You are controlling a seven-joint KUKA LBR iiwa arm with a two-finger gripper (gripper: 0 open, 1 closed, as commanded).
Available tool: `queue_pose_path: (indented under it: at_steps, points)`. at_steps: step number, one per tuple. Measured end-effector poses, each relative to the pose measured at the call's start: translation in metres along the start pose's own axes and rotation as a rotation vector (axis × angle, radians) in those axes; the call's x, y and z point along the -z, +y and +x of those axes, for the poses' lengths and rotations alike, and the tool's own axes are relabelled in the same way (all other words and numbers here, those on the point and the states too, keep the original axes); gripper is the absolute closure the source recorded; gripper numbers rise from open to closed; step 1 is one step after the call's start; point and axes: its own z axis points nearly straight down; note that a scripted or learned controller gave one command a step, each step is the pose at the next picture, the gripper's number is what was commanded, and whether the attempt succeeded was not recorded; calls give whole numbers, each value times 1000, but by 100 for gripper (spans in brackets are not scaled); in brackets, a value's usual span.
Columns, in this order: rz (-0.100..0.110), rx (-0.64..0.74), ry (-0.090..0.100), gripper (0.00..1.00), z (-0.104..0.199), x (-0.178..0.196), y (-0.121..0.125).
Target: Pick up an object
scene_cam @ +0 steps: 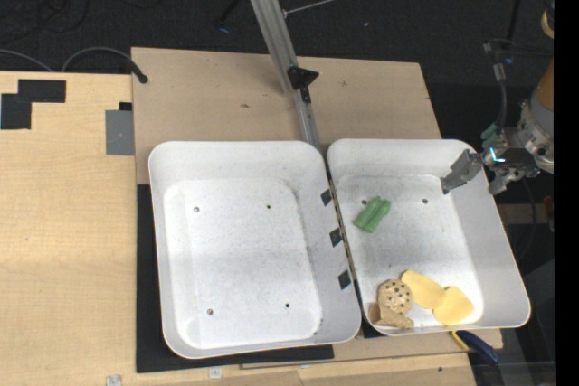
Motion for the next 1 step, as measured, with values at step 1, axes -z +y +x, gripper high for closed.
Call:
queue_pose_path:
  at_steps: [1]
  points:
    - [-4, -1, -1, 0, 0, 2, 1]
